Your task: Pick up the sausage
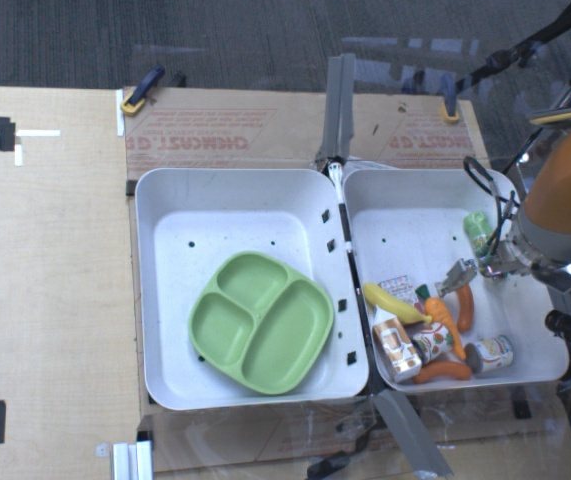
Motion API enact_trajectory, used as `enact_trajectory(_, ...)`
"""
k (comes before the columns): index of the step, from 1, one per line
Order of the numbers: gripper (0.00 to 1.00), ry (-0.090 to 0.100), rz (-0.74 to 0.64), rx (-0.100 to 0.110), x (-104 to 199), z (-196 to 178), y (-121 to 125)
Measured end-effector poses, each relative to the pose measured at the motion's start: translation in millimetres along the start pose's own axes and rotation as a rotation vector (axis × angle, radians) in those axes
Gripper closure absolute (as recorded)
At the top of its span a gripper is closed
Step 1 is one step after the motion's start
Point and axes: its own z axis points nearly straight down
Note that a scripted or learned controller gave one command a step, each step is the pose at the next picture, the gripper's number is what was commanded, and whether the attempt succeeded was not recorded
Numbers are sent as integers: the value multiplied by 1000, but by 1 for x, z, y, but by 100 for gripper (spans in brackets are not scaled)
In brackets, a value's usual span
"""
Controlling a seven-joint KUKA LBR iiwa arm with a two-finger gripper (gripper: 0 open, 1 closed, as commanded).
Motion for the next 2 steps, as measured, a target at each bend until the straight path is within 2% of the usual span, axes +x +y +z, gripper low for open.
enact_trajectory(1,0,12,-2,0,-16,9,36)
enact_trajectory(2,100,5,2,0,-19,2,35)
